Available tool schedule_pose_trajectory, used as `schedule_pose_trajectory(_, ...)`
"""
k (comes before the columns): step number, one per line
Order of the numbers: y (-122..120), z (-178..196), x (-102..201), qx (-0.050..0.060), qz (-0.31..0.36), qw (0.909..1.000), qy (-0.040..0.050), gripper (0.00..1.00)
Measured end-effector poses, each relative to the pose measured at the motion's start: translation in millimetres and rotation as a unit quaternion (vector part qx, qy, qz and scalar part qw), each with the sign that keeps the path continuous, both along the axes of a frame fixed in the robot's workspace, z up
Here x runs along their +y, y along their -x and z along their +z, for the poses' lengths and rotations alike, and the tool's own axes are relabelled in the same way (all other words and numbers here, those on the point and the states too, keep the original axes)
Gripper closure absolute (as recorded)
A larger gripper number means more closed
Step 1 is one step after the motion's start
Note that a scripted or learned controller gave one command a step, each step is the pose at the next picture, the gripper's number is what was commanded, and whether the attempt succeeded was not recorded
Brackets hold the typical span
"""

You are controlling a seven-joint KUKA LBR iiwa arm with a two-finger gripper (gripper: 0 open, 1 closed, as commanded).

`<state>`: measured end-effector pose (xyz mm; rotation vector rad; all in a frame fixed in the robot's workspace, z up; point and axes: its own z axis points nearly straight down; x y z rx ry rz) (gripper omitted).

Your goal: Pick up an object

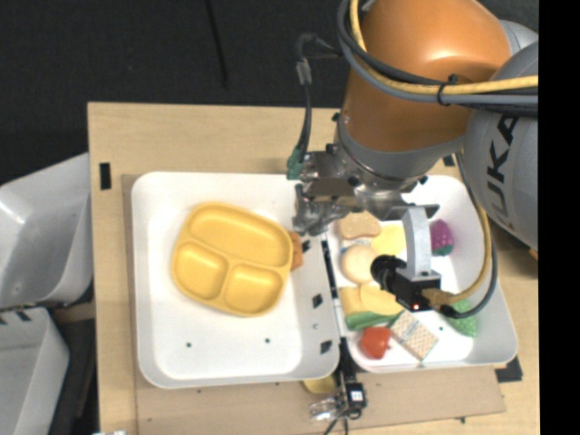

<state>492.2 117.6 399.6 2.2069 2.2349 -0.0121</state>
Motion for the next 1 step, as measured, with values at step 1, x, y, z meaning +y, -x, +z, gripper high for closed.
schedule_pose_trajectory(1, -16.3, 122.7, 3.4, -0.009, -0.005, 0.9999, -0.0037, 1.00)
